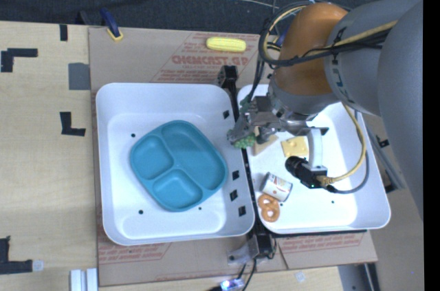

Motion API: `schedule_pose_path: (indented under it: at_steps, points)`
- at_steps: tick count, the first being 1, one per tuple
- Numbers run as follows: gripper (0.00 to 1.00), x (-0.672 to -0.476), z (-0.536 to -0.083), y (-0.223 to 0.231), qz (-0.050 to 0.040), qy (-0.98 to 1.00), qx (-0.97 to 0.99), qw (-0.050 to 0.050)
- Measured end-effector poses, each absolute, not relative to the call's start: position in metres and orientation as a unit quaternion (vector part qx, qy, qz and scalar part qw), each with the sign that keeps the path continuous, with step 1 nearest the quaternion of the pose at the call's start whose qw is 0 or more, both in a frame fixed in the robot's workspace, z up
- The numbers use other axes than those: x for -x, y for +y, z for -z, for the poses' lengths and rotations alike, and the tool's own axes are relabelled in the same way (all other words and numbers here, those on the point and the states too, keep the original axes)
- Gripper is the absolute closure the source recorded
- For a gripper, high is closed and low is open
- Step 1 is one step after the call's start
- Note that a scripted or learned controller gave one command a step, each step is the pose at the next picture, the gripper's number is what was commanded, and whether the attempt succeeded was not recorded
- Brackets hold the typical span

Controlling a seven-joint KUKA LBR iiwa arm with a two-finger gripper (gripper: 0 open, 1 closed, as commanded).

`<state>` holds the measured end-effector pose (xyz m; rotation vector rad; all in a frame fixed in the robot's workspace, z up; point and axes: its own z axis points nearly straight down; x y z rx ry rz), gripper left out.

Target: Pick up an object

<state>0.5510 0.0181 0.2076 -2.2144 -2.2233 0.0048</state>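
My gripper (245, 137) hangs over the divide between the two bins, at the right bin's left wall. A small green, leafy-looking object (241, 142) sits between its fingertips, and the fingers are shut on it. In the right bin (357, 210) lie a yellow cheese-like slice (295, 146), a small white carton with a red mark (278, 186) and a brown ring-shaped piece (269, 208). A blue divided plate (178, 164) lies in the left bin (117, 111).
The grey arm with its orange band (309, 56) covers the upper part of the right bin. A yellow corn-like piece (225, 44) lies on the cardboard behind the bins. A blue clamp (112, 27) sits at the cardboard's far left corner.
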Motion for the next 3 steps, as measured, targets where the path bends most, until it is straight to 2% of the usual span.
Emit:
schedule_pose_path:
  at_steps: [2, 3]
  points:
    - [1.00, -0.510, -0.212, 0.099, -0.0009, -0.709, 0.705, 0.002]
    - [0.00, -0.510, -0.212, 0.096, -0.0013, -0.708, 0.706, 0.001]
